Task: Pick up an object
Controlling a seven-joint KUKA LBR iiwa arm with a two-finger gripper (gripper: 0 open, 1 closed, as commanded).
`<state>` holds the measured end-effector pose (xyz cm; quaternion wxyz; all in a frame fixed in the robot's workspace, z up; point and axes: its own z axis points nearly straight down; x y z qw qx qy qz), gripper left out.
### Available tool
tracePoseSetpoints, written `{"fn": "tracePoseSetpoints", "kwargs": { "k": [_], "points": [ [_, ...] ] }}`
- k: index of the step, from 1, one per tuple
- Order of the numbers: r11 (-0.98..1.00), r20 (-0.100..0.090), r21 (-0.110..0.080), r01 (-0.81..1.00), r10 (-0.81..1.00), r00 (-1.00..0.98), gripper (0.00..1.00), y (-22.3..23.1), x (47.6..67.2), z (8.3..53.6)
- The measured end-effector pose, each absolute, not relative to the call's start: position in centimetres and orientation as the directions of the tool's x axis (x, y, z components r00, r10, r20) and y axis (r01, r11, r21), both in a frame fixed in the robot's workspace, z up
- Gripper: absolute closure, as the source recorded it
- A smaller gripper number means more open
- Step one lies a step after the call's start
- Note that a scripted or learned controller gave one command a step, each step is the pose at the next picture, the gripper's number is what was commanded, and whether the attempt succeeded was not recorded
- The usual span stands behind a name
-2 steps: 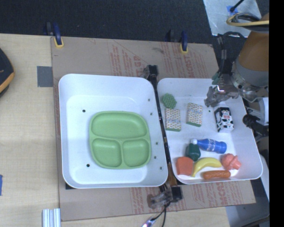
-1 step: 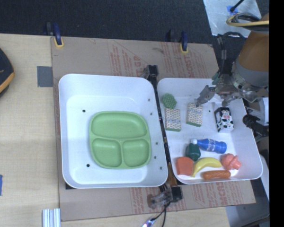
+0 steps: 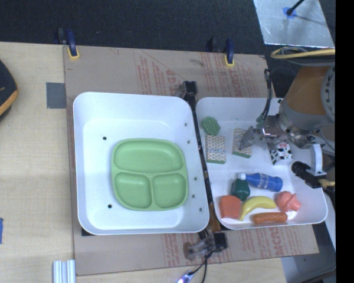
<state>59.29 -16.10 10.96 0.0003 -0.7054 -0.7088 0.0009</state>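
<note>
My gripper [image 3: 255,133] hangs low in the upper part of the right bin [image 3: 318,217], reaching in from the right. It is right beside a small green patterned pad [image 3: 242,145], at that pad's upper right edge. I see nothing held in the gripper. A second patterned pad [image 3: 216,148] and a round green scrubber [image 3: 210,124] lie to the left of it. A black and white toy [image 3: 279,153] sits just to the right, under the wrist.
At the right bin's near end lie a blue bottle [image 3: 263,181], a dark green piece [image 3: 241,189], an orange block [image 3: 229,207], a banana [image 3: 258,204], a sausage [image 3: 269,218] and a pink piece [image 3: 289,201]. The left bin [image 3: 88,117] holds a green divided plate [image 3: 148,174].
</note>
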Motion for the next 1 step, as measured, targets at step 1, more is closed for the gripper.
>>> {"fn": "tracePoseSetpoints", "kwargs": {
  "k": [1],
  "points": [
    [0.004,0.0,-0.003,1.0,1.0,-0.004,0.0,-19.7,63.75,9.74]
  ]
}}
